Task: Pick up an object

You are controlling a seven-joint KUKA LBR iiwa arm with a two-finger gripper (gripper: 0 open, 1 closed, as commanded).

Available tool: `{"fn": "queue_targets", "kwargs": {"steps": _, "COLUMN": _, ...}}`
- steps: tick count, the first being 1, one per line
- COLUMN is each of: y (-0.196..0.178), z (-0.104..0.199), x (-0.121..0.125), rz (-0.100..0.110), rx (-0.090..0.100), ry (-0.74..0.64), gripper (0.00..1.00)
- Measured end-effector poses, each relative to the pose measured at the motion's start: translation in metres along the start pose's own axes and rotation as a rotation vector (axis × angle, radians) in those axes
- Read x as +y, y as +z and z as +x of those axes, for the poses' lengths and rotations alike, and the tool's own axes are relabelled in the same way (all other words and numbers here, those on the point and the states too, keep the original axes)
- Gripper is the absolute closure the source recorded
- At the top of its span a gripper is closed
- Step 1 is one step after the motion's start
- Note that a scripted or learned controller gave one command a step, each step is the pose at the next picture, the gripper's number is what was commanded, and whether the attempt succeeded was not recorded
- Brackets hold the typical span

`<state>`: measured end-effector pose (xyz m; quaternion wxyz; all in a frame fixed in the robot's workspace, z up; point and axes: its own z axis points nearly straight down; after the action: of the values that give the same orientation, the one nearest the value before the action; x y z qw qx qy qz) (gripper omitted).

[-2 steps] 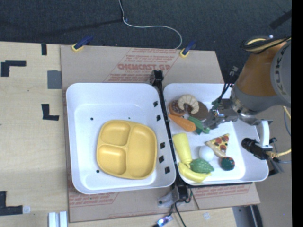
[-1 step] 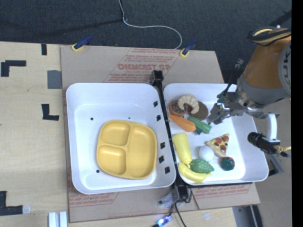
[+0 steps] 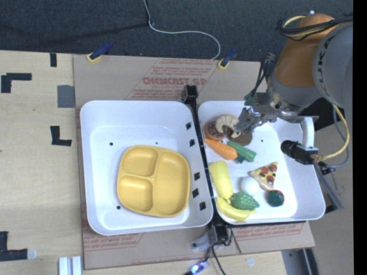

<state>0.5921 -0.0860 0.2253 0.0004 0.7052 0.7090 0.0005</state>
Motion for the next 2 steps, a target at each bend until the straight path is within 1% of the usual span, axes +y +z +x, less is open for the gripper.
{"fn": "queue_targets", "kwargs": {"steps": 1, "y": -0.007, "z": 0.014, "x": 0.058, "rz": -0.002, "rx": 0.0, "ry": 0.0, "gripper": 1.0}}
{"fn": "queue_targets", "kwargs": {"steps": 2, "y": 0.012, "z": 0.016, "x": 0.061, "rz": 0.004, "rx": -0.001, "ry": 0.004, "gripper": 1.0}}
